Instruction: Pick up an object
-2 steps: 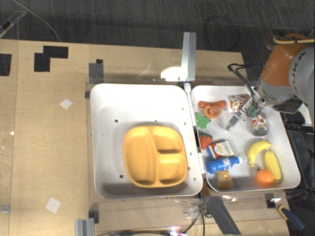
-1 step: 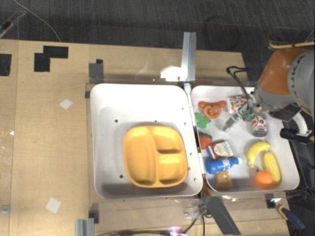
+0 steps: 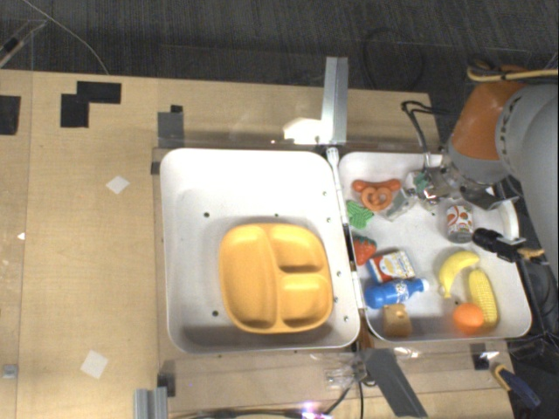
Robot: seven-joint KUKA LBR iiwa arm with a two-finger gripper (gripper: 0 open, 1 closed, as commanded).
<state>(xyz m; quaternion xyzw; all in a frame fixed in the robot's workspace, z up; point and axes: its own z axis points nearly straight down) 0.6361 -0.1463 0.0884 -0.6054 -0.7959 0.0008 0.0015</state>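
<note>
Left bin: lying far to the left of the fingers, bearing a yellow divided tray across its lower middle.
Yellow divided tray: resting flat, well apart from the fingers, its two smaller compartments facing the bin divider.
Right bin: lying under the fingers, holding all the small objects.
Orange pretzel toy: sitting just left of the fingers, with a green piece touching it below.
Red piece: lying lower left of the fingers, against the divider.
Blue bottle: lying on its side well below the fingers, a small printed box just above it and a brown block just below.
Gripper: hanging over the top of the right bin, beside a crumpled clear wrapper; whether apart or together, cannot tell.
Small can: standing just lower right of the fingers, not touching.
Banana: lying below the fingers, touching the corn cob.
Orange: resting near the bin's lower edge, against the corn cob, well apart from the fingers.
</note>
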